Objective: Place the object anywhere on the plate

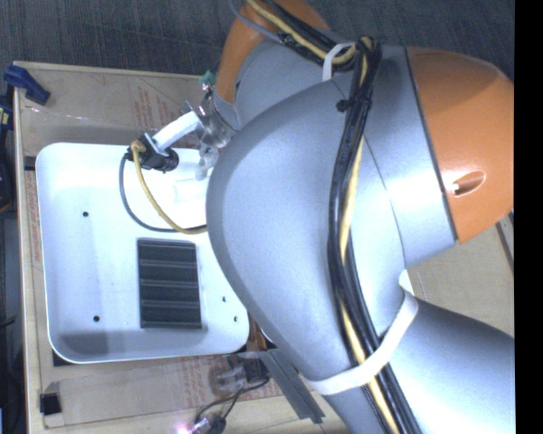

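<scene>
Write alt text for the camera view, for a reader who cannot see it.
A large grey robot arm with an orange band reaches in from the right, covering much of the bench. In the white bin on the left, a dark ribbed rectangular block lies flat on the bin's floor.

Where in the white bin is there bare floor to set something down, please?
The widest bare patch runs down the white bin between its left wall and the dark ribbed plate. A narrower strip lies between the plate and the bin wall at the bottom of the view. The upper right is crowded: the arm overhangs that side.
</scene>
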You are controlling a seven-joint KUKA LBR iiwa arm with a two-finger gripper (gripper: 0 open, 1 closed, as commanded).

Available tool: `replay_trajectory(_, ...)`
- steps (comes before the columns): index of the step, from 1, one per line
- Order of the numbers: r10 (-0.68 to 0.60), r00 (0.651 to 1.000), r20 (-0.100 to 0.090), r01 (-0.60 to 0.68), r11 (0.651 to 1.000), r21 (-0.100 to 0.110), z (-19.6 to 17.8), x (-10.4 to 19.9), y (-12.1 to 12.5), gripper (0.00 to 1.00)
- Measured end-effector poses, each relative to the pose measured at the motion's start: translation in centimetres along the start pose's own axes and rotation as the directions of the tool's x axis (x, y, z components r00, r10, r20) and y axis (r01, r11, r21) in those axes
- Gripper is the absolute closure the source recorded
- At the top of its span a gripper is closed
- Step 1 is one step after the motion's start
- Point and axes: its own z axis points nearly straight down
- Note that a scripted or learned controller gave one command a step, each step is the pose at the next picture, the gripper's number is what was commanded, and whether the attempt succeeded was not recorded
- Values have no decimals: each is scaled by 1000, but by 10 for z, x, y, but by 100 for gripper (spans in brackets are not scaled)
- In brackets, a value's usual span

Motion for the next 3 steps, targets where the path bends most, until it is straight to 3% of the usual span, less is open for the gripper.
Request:
replay_trajectory(1, -185, 983, 2, 185, 983, 2, 99, -39, -67, 100)
replay_trajectory(2, -525, 851, -1, 525, 851, 1, 20, -31, -108, 100)
replay_trajectory(3, -250, 968, 0, 250, 968, 1, -1, -20, -14, 100)
